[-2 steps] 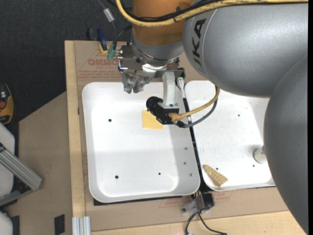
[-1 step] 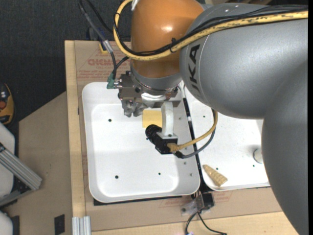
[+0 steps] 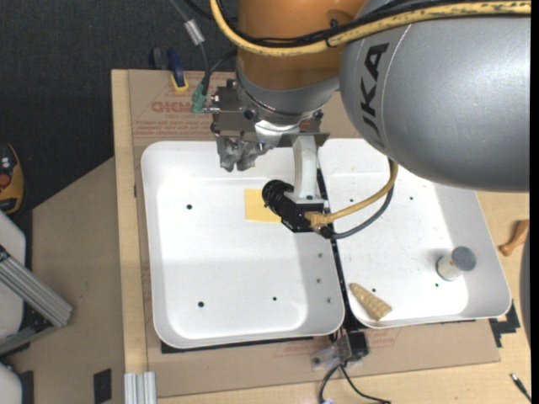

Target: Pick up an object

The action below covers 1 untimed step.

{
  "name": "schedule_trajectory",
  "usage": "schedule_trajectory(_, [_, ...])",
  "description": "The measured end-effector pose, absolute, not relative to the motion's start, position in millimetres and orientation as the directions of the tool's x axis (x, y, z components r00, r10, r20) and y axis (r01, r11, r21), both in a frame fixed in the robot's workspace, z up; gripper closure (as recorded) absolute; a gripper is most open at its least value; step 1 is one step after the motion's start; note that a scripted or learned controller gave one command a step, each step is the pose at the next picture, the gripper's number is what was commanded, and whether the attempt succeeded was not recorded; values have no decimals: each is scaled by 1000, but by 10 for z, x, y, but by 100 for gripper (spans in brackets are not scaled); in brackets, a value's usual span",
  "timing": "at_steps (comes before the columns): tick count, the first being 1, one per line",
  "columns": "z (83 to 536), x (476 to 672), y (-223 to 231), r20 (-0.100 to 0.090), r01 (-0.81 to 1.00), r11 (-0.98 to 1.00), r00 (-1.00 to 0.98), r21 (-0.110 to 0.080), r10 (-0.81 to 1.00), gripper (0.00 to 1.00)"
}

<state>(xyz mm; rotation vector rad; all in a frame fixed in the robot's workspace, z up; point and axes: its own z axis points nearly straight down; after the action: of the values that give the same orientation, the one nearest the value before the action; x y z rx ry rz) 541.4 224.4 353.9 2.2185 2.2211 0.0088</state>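
The scene is lit brightly and evenly from above. Strong glare is seen on the orange band (image 3: 295, 7) and a broad soft highlight on the grey arm (image 3: 455, 82), which is close to the lens and slightly out of focus. The left bin (image 3: 168, 251) is rendered almost pure white, with a faint shadow cast across its upper half. The right bin (image 3: 472, 251) is similarly bright. The dark floor (image 3: 59, 57) at upper left is left dim and grainy.
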Motion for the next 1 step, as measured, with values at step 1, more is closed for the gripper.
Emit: schedule_trajectory(1, [2916,4983,2242,-3,1000,0,0,-10,1000,100])
